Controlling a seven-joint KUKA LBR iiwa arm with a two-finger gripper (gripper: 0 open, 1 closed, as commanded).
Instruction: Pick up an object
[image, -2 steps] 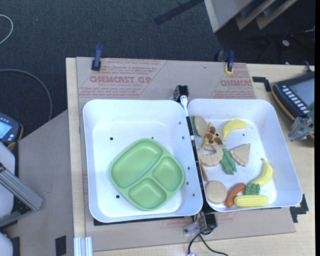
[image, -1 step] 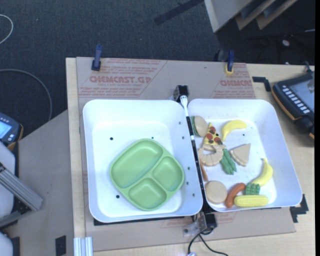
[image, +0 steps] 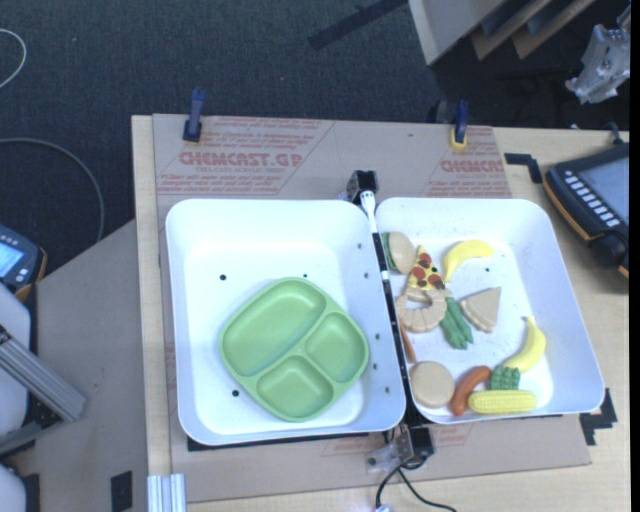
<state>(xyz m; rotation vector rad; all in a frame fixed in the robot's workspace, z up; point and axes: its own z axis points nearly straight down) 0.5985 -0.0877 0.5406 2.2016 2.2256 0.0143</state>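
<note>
A corn cob (image: 502, 402) is noted at the near edge of the right bin (image: 570, 300), beside a sausage (image: 468, 388) and a round cracker (image: 433, 383). The gripper (image: 600, 62) is seen at the far right corner, well apart from both bins; its opening cannot be determined. The left bin (image: 190, 300) holds a green divided plate (image: 293, 347). "CHEMCAST GP" is printed on the bench (image: 240, 158).

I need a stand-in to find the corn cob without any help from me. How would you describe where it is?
Start at the right-hand white bin, the one full of toy food, and go to its near edge. The corn cob lies flat there, beside a red sausage and below a curved banana. It alone is yellow with bumpy kernel rows.
</note>
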